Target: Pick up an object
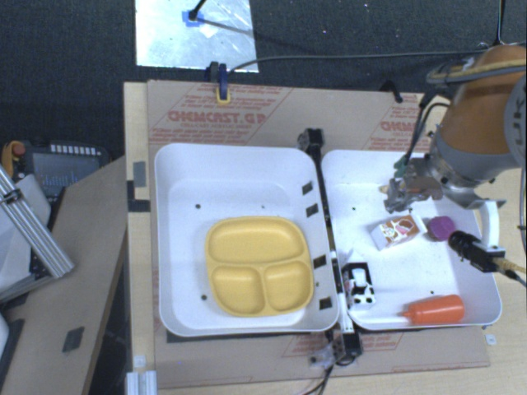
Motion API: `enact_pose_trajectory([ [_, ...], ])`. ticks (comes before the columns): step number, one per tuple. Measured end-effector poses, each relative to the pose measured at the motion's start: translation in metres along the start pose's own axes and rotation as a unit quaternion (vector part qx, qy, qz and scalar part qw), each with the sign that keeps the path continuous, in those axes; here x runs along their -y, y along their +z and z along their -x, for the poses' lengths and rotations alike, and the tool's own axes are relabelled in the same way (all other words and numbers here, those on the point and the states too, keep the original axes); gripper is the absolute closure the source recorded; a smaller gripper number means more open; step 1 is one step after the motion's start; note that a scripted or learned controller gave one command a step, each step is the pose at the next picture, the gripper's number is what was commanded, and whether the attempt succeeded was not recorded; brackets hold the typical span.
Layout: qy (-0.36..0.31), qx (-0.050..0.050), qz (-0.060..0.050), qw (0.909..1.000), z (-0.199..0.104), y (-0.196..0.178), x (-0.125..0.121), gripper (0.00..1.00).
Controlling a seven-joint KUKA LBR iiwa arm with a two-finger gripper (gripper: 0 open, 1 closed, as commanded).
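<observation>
End effector (401, 196) hangs over right bin (354, 179), just above small white carton (397, 232); finger spread cannot be told. Beside carton: purple object (442, 227). Nearer the bin's front rim: orange bottle (433, 309), black-and-white toy (359, 290). Left bin (189, 179) holds yellow divided tray (258, 266).

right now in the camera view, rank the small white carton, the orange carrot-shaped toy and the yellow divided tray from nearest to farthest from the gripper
1. Small white carton: right bin, just below the gripper.
2. Orange carrot-shaped toy: near the right bin's front edge.
3. Yellow divided tray: in the left bin, across the divider, farthest.
</observation>
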State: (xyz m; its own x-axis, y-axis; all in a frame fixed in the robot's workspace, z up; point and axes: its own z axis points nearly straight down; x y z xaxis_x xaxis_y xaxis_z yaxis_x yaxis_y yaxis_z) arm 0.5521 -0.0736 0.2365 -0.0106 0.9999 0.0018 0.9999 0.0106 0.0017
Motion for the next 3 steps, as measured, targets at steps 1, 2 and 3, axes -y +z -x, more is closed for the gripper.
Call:
enact_pose_trajectory([
  [1, 0.000, 0.000, 0.000, 1.0000, -0.050, -0.007, -0.009, 1.00],
  [2, 0.001, 0.000, 0.000, 1.0000, -0.093, 0.000, -0.022, 1.00],
  [3, 0.001, 0.000, 0.000, 1.0000, -0.144, 0.014, -0.031, 1.00],
])
